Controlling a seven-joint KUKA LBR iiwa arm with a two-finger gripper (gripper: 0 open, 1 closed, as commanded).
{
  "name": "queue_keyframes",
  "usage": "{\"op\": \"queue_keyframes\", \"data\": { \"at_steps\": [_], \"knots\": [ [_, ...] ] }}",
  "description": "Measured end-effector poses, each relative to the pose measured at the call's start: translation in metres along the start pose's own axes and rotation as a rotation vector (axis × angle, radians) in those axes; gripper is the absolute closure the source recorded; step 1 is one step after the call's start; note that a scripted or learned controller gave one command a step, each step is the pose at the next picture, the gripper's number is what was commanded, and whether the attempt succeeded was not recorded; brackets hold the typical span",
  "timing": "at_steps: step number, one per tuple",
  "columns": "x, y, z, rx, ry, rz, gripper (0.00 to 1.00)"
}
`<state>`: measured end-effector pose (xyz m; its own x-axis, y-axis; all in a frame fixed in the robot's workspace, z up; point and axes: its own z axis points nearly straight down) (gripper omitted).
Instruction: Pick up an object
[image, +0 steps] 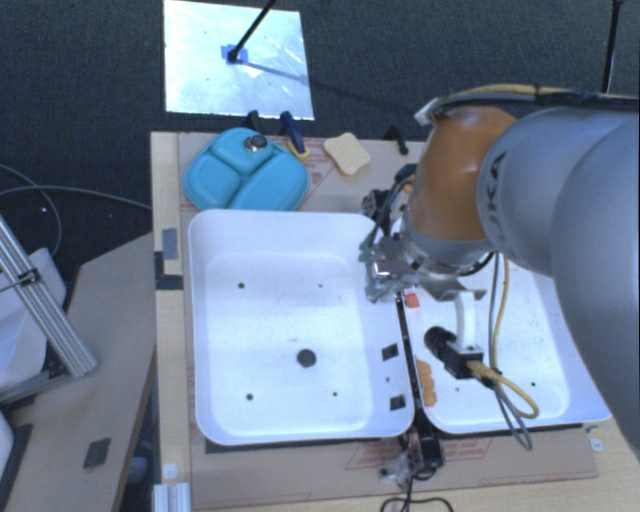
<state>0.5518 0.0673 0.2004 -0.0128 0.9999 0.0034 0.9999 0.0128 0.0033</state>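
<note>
Arm's over the divider between the two bins, gripper (385, 275) low at the left bin's (215, 300) right wall; whether it's clamped, I cannot tell. Small orange object (426, 382) lies in the right bin (560, 390), toward its near-left corner, nearer us than the gripper

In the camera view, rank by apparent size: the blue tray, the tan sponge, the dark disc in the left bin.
Largest to smallest:
1. Blue tray
2. Tan sponge
3. Dark disc, though it lies nearer the camera than the sponge.
</note>
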Motion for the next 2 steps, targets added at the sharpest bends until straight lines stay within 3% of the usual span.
{"op": "queue_keyframes", "data": {
  "at_steps": [1,2],
  "knots": [
    [0.050,0.120,-0.184,-0.023,0.000,0.003,1.00],
    [0.123,0.118,-0.102,0.006,-0.002,0.003,1.00]
  ]
}}
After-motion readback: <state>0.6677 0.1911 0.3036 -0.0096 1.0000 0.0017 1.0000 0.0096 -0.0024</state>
